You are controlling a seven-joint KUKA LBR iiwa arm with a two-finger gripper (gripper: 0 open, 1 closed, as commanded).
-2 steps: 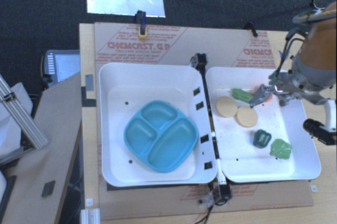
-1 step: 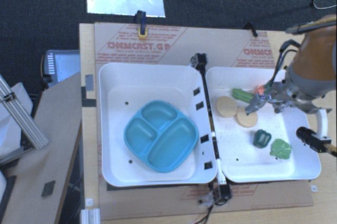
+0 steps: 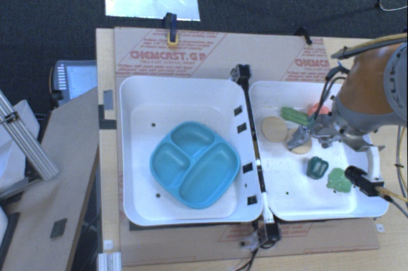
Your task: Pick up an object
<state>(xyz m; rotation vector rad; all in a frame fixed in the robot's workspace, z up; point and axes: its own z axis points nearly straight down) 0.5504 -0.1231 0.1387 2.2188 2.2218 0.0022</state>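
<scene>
Green block [image 3: 339, 181], green pod [image 3: 294, 115] lying leftward-rightward

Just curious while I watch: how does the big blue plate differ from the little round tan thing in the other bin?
The blue plate is far larger than the tan disc. The plate is split into three compartments; the disc looks plain and flat. The plate lies alone in the left bin; the disc lies in the right bin, close by the gripper. Both lie flat.

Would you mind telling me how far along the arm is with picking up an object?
Nothing looks lifted yet. The hand is down in the right bin, at the tan disc, with no object visibly held. The teal piece, light green piece and green piece lie in the bin. Grasping and lifting remain.
</scene>
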